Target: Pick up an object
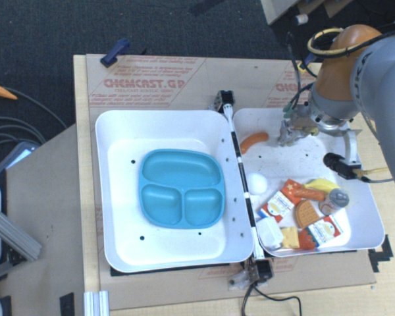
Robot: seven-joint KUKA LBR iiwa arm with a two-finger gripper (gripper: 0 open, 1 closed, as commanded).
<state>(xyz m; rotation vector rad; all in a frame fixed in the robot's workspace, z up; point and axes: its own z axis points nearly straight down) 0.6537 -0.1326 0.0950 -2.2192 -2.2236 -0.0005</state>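
Gripper (291, 135): hangs low at the far end of the right bin (303, 163), pointing straight down, apparently so as to drop onto something on the bin floor; cannot tell whether spread or pressed together; shows nothing pinched; stands just right of the orange sausage (253, 140), apart from it

Sausage: lies alone on bare floor by the divider between the bins, well apart from the heap; judged the likeliest pick, being closest and free of neighbours

White ball (257, 183): rests against the left wall of the right bin, nearer than the sausage, kept from rolling by that wall

Heap of toy food (301, 237): crowds the near right corner, pieces touching and overlapping, hence probably harder to grip singly

Counting: two bins; one blue tray (181, 189) with three hollows, lying flat in the middle of the left bin (118, 143); one sausage; one white ball; within the heap, one yellow banana (322, 185), one brown biscuit (306, 212), one grey round piece (338, 198), at least two red-and-white packets (280, 204), plus pale and yellow bits too overlapped to count
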